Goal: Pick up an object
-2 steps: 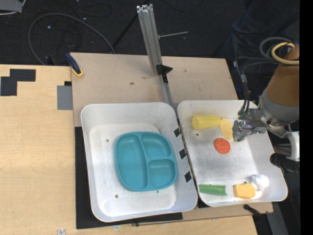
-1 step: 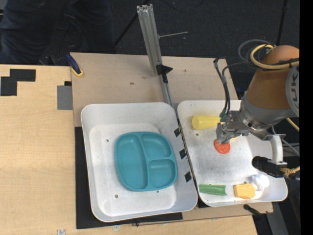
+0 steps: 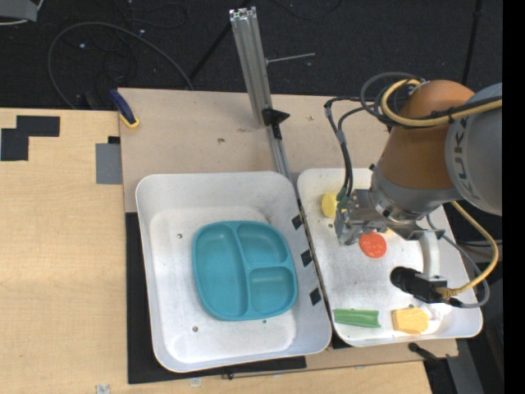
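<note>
In the right bin [image 3: 361, 294] my gripper [image 3: 348, 226] hangs low near the far left corner. A small yellow object [image 3: 329, 204] lies just left of it, close to the bin's wall. A red round object [image 3: 373, 245] sits right beside the gripper, on its near right side. Along the front of this bin lie a green oblong piece [image 3: 356, 318] and a yellow block [image 3: 411, 321]. I see nothing held in the gripper.
The left bin [image 3: 164, 302] holds a teal divided plate [image 3: 244, 269]. A metal post [image 3: 253, 64] stands behind the bins, near their shared edge. The arm's orange and grey body [image 3: 426, 146] hangs over the right bin's far side.
</note>
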Robot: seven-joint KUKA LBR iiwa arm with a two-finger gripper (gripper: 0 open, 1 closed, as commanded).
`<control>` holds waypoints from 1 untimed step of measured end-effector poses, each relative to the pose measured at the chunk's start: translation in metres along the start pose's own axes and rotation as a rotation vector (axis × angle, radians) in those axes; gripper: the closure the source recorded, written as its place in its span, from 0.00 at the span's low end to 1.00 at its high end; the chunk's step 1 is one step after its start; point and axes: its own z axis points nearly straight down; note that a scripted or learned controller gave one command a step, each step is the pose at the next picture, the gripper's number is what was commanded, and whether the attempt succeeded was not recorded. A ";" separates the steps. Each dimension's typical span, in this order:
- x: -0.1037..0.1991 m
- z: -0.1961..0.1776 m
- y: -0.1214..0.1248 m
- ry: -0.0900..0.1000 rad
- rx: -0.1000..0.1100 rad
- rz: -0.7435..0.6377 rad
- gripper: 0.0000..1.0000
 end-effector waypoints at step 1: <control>0.055 -0.011 0.008 -0.002 -0.002 0.000 1.00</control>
